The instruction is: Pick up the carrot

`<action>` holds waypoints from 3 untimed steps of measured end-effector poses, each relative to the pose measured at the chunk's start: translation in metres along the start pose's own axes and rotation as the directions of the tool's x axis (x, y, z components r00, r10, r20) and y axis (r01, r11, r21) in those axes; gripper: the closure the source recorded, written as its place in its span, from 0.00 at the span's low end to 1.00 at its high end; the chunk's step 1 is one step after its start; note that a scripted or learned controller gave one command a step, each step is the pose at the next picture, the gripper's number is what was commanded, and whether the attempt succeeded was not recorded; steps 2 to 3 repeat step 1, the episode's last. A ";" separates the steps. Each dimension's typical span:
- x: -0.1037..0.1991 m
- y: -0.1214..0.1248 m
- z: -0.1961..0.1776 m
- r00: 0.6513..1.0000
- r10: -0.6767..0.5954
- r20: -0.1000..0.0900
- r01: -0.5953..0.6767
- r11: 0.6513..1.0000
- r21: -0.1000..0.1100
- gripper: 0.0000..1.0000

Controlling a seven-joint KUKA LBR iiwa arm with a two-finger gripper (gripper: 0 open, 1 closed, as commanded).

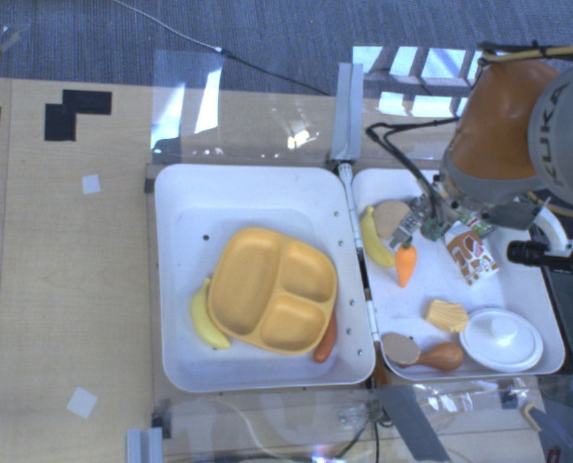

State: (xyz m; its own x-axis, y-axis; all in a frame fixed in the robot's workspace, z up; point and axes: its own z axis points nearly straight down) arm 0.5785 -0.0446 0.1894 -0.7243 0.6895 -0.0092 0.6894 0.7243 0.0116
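The carrot [405, 264] is small and orange with a green top. It lies in the right bin [537, 302], near that bin's left side, with its tip pointing toward the front. My gripper [415, 230] hangs from the grey and orange arm directly over the carrot's green end, touching or nearly touching it. The wrist body hides how the gripper meets the carrot, and I cannot tell whether the carrot is lifted off the bin floor.
Around the carrot in the right bin are a banana [370, 239], a tan round piece [390, 214], a patterned carton [471, 255], a yellow cracker [446, 313], a white bowl [502, 339] and a brown drumstick [427, 354]. The left bin [185, 258] holds a yellow divided plate [272, 290], another banana [206, 322] and a sausage [325, 340].
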 end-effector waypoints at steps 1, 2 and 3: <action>0.067 -0.005 -0.021 0.985 0.175 -0.004 -0.175 0.984 0.007 1.00; 0.067 -0.005 -0.021 0.985 0.175 -0.004 -0.175 0.984 0.007 1.00; 0.067 -0.005 -0.021 0.985 0.175 -0.004 -0.175 0.984 0.007 1.00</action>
